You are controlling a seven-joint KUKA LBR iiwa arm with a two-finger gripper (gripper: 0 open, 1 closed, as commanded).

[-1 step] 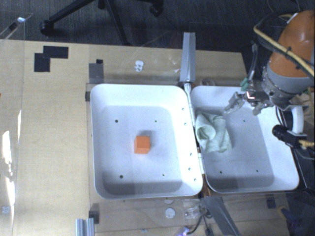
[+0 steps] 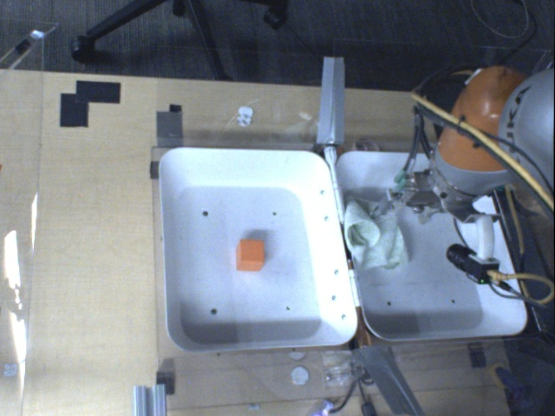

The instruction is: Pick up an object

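Over the right bin, the grey arm is seen reaching in from the right, its orange band tilted toward the camera above the wrist. The wrist is angled downward and leftward, so that the gripper is brought low near the bin's upper left part. Cables are looped around the wrist, and a black connector is hung below it over the bin floor. Whether the gripper is open or closed cannot be told, since its tip is blurred and partly masked by the wrist body; nothing is clearly seen clamped in it.

A crumpled pale cloth is laid in the right bin against its left wall, just beside and below the gripper; contact between them cannot be judged. An orange cube is set near the middle of the left bin, well apart from the arm.

No readable writing or brand marks are made out on the arm, the bins or the bench.
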